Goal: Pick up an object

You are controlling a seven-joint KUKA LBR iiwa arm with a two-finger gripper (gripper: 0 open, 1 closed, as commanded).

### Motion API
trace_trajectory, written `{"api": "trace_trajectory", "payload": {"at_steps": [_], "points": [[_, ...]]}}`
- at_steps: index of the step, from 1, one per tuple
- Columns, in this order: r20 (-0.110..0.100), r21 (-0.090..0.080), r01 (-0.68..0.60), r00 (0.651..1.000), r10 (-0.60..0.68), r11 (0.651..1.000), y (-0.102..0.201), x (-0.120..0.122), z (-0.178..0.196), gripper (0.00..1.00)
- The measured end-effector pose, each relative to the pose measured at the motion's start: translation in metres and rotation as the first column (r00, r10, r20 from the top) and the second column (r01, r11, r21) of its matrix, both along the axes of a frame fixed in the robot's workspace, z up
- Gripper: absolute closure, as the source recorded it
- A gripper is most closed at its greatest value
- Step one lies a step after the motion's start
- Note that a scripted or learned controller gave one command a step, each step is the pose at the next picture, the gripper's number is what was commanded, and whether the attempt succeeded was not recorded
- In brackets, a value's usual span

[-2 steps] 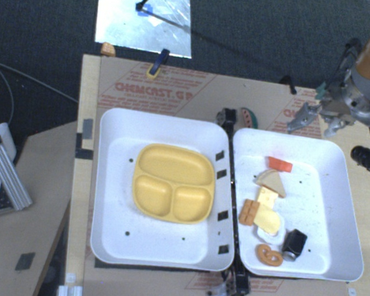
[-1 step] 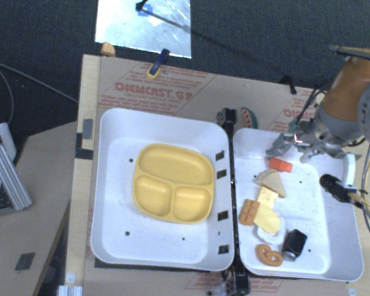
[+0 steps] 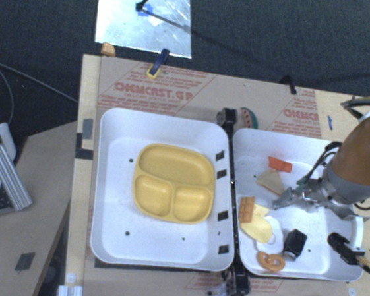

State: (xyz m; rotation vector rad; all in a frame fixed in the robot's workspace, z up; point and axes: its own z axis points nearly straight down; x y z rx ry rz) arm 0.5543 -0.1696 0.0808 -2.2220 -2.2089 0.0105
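Camera view, from above and at a slant, takes in a brown cardboard-topped bench [image 3: 178, 93] bearing two shallow white plastic bins side by side. The left white bin [image 3: 113, 169] holds a yellow three-compartment plastic tray [image 3: 173, 181] and nothing graspable besides. The grey arm with its orange band [image 3: 363, 161] reaches over the right white bin [image 3: 318, 144], where all the small candidates lie, and the metal two-finger gripper [image 3: 281, 203] sits low near that bin's middle. Whether it is wide or narrow I cannot tell, since the tips blur against the white floor; nothing visibly sits between them.

Just beside the tips are a pale tan wedge-shaped piece [image 3: 273, 182] above and a soft yellow flat piece [image 3: 259, 228] below. A ridged orange-tan rectangular block [image 3: 246, 209] lies near the divider, touching or overlapping the yellow piece. A small orange-red flat rectangle [image 3: 280, 164] lies further back, a black blocky object [image 3: 294, 243] toward the front, and a small brown pretzel-shaped ring [image 3: 270, 260] near the front wall.

My judgement of the risks: the tips appear to rest between the wedge and the yellow piece, so closing here may catch air or merely nudge one aside. Flat, thin items could slide out of a pinch. The crowded yellow piece and block may lift together or drag each other
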Motion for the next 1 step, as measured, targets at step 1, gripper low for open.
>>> {"api": "trace_trajectory", "payload": {"at_steps": [1], "points": [[0.008,-0.002,-0.001,1.0,0.001,1.0,-0.0402,-0.0593,0.0034,0.0]]}}
